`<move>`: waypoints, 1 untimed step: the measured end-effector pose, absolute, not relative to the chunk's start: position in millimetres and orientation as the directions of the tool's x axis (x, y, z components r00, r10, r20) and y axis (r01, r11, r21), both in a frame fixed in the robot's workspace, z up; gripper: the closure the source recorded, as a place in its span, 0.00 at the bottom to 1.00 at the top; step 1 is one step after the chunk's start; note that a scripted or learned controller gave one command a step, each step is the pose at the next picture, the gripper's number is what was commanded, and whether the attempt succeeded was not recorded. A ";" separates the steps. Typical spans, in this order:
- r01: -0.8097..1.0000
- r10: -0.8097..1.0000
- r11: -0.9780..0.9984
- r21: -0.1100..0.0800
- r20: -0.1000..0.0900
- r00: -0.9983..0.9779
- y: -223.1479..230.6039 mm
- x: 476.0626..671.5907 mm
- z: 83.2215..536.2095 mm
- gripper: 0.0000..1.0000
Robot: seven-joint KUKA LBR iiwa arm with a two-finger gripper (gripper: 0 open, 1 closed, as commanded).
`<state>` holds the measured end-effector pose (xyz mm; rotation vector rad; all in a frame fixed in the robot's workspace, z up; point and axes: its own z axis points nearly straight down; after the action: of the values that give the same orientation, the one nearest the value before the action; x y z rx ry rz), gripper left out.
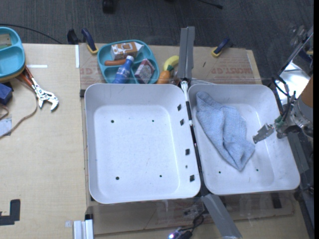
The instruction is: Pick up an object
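A crumpled blue-grey cloth (225, 131) lies in the right bin (279, 180), running from its far left corner toward the middle. My gripper (263, 133) reaches in from the right edge and hangs over the bin's right half, just right of the cloth's near end and apart from it. Nothing shows in its grasp.
The left bin (99, 183) stands beside the right one, with a grey post (187, 51) at the back between them. Behind the bins a teal tray (105, 64) holds small items. A banana (171, 63) lies next to it. A wrench (44, 96) rests on the bench at left.
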<state>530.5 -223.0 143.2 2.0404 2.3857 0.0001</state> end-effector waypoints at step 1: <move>0.987 0.987 0.164 -0.001 0.000 -0.164 -200.0 486.4 124.7 0.00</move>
<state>486.4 -200.0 124.7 2.0322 2.3973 -0.0013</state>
